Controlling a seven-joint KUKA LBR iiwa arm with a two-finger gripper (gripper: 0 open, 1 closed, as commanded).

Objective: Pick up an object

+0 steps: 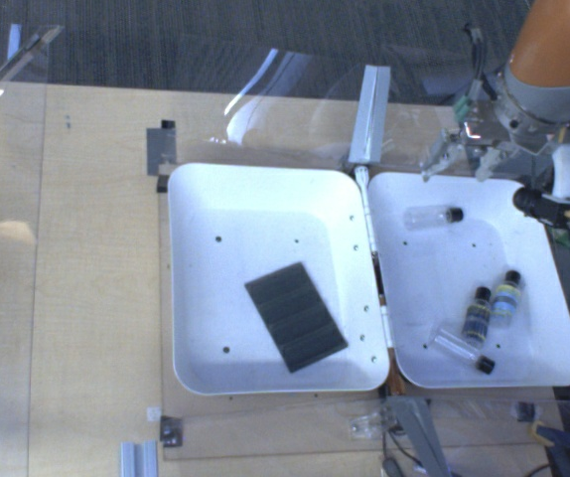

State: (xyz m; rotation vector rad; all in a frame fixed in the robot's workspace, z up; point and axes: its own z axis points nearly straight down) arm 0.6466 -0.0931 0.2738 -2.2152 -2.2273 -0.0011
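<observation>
Hand (461, 157) hovering over the far rim of the right bin (553, 366), fingers spread and grasping nothing. Clear vial (432, 216) lying just below it; two small bottles (492, 304) and another vial (462, 349) sitting nearer. Dark ribbed pad (295, 316) lying in the left bin (196, 266).

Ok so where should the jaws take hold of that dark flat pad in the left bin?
Probably across the dark pad at its middle, on the two long edges, coming straight down. It lies flat and skewed in the left bin, so the gripper would need turning to match.
</observation>
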